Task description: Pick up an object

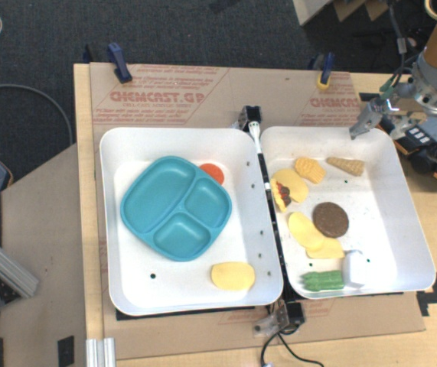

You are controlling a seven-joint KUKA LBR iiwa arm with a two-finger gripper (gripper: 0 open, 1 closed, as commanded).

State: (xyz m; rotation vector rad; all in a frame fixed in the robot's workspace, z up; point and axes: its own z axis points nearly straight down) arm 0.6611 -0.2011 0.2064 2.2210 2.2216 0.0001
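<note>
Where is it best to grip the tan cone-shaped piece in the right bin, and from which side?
Grip the tan cone-shaped piece across its wider right end, coming straight down from above. It lies flat, apart from the other items, so the claw probably has room on both long sides.

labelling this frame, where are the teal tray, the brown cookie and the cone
teal tray (174, 209), camera view, on the ridge where its compartments meet
brown cookie (331, 219), camera view, on the middle of its top face
cone (346, 165), camera view, on the middle of its length
</note>
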